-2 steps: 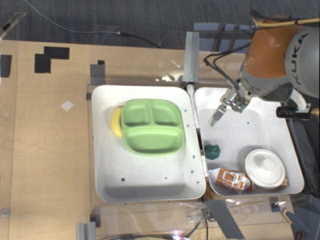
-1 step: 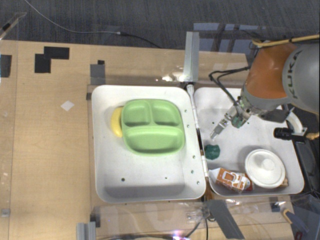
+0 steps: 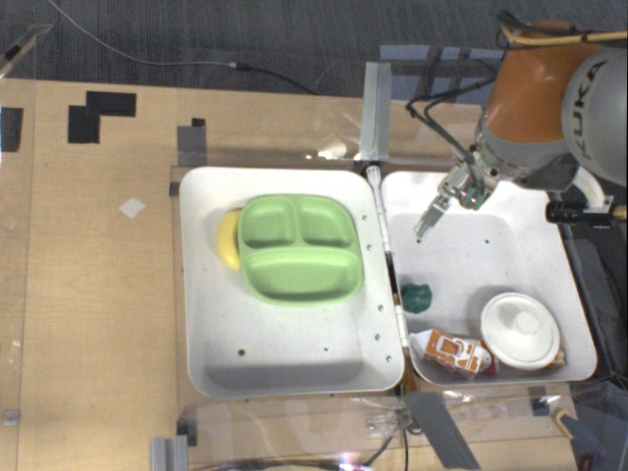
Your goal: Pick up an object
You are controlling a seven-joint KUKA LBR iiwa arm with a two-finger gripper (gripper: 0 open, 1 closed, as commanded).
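Banana half under green tray

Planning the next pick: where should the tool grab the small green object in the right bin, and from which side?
Take the small green object across its rounded body, coming straight down. It sits apart from the orange carton and white bowl, but close to the right bin's left wall, so set the fingers parallel to that wall.

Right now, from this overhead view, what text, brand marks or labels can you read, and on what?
"KUKA", partly cut off by the frame edge, on the grey arm above the right bin.
The orange and white carton lying in the right bin has printing, too small and blurred to read.
Nothing readable on the green divided plate, white bowl or gripper.
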